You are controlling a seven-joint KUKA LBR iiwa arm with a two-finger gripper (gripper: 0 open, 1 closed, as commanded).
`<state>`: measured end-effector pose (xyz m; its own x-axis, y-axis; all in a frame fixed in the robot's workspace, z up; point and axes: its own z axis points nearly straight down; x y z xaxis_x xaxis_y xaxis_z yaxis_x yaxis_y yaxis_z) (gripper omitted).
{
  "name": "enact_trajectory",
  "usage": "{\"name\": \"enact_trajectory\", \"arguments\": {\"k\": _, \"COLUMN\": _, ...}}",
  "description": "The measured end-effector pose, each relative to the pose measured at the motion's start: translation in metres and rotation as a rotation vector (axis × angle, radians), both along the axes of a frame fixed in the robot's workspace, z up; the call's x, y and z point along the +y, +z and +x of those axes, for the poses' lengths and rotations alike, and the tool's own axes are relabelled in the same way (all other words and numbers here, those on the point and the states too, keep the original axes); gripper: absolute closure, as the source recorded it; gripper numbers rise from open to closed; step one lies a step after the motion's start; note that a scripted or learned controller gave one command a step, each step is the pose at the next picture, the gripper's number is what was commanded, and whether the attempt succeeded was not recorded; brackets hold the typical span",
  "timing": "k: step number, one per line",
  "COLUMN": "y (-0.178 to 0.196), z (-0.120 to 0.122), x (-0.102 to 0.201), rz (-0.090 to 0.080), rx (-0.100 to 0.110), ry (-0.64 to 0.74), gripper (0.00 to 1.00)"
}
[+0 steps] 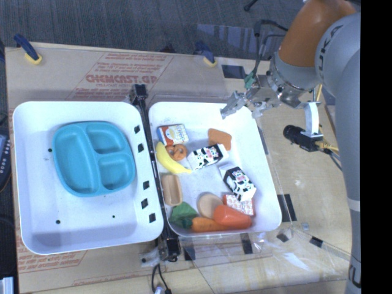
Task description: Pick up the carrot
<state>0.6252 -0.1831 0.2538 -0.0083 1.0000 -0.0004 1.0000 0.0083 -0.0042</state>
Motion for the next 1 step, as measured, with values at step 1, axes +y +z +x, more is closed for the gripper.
{"name": "enact_trajectory", "arguments": {"k": 1, "y": 0.0733, "z": -0.0115, "x": 0.0205, "rz": -0.002, "rx": -0.008, "ry": 0.246, "gripper": 0.00}}
